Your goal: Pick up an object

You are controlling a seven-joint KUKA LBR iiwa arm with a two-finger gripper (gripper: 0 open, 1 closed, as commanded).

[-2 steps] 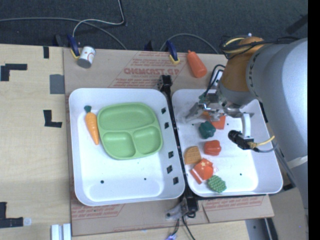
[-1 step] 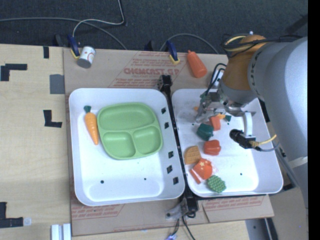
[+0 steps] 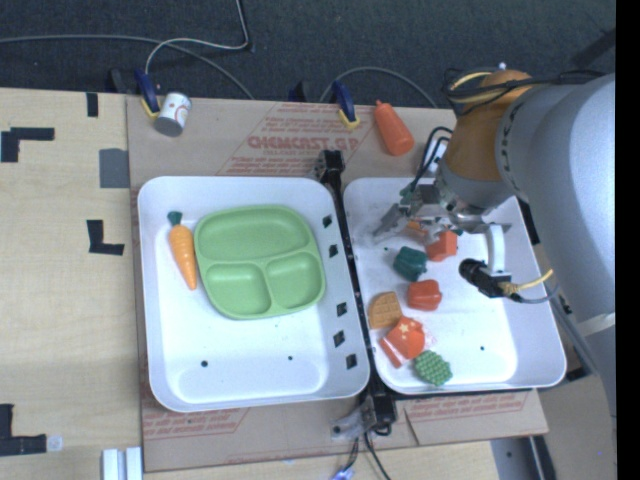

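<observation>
At the left of the frame, the left white bin (image 3: pixel 160 348) holds a small orange toy carrot (image 3: pixel 182 252) just beside a green three-compartment plastic plate (image 3: pixel 260 260). Near the top centre, an orange cone-shaped toy (image 3: pixel 393 129) lies on the cardboard-covered bench (image 3: pixel 270 143) outside the bins. The right white bin (image 3: pixel 520 353) holds a dark green block (image 3: pixel 409 262), a red pepper-shaped toy (image 3: pixel 424 294), a tan biscuit-like piece (image 3: pixel 384 310), an orange-red piece (image 3: pixel 404 341) and a green knobbly toy (image 3: pixel 433 368). The hand (image 3: pixel 425 220) sits low in this bin's upper part, touching or just over a small orange-red object (image 3: pixel 441 245); whether it is spread or closed cannot be told.
</observation>
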